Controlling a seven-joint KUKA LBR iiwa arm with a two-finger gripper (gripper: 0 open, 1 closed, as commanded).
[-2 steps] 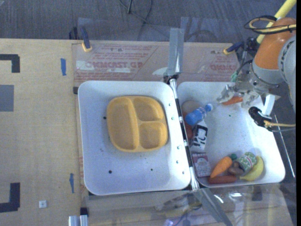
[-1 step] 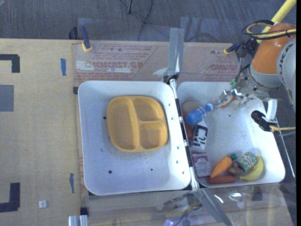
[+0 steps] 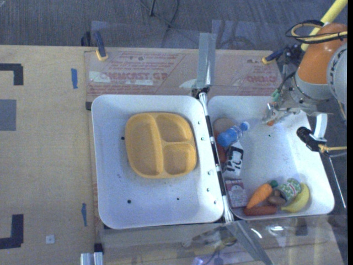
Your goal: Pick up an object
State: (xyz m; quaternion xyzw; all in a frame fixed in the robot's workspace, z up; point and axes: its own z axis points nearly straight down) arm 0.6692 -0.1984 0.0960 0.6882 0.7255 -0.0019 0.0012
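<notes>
Candidates all sit in the right bin (image 3: 309, 164): carrot (image 3: 258, 195), banana (image 3: 298, 199) and a small green-patterned item (image 3: 288, 189) bunched at the near right corner, touching each other; blue-capped bottle (image 3: 230, 134), a black-and-white carton (image 3: 235, 160) and a red-and-white packet (image 3: 235, 192) lined along the left wall.

The gripper (image 3: 277, 112) hangs over the far right part of that bin, above bare floor, well apart from both groups. It's small and cluttered in this view, so we cannot tell its state; nothing visibly in it.

Risks we see:
- straight descent from here likely closes on nothing.
- corner cluster: a grasp could catch two items or shove the carrot into the wall.
- wall-side items: little room beside the divider, gripper may clip the rim.
- bottle looks round, could roll out of a pinch.

The left bin (image 3: 110, 203) holds a yellow divided plate (image 3: 161, 144). Bins sit on the counter (image 3: 44, 148).
</notes>
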